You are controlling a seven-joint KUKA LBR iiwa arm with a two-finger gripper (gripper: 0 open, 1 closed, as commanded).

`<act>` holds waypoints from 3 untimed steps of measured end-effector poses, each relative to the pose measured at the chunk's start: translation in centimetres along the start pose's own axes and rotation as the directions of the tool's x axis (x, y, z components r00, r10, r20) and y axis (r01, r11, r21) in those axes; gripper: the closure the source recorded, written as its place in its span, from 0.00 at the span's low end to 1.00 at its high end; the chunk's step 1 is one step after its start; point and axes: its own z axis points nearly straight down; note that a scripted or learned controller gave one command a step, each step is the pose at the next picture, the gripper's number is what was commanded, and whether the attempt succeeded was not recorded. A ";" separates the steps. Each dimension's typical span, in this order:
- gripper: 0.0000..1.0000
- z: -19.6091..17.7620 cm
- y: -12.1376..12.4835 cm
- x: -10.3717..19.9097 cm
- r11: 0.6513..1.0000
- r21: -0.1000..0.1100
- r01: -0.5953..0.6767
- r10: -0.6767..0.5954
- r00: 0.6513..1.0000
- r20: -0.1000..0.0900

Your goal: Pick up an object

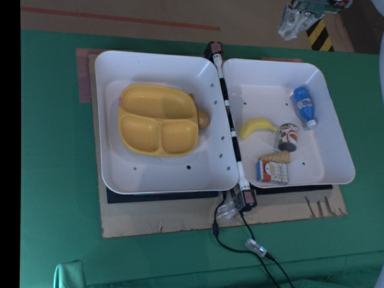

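A: Camera view shows the tool [294, 23] high at the upper right, beyond the far edge of the right bin [336, 161]. It carries nothing; how wide it stands, I cannot tell.

B: And the things to pick?

A: Nearest is the blue bottle [304, 106]; then the banana [257, 126], the can [287, 137] and the small box [272, 171], close together.

B: What is the risk?

A: I think the bottle may roll away, or the tool may strike a neighbour in the cluster.
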 end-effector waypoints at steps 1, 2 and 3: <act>1.00 0.3 0.0 3.4 1.000 0.002 0.002 -0.002 1.000 -0.002; 1.00 -0.6 0.0 4.9 1.000 -0.002 0.001 -0.001 1.000 -0.002; 1.00 -0.1 0.0 3.5 1.000 0.002 0.000 0.000 1.000 -0.001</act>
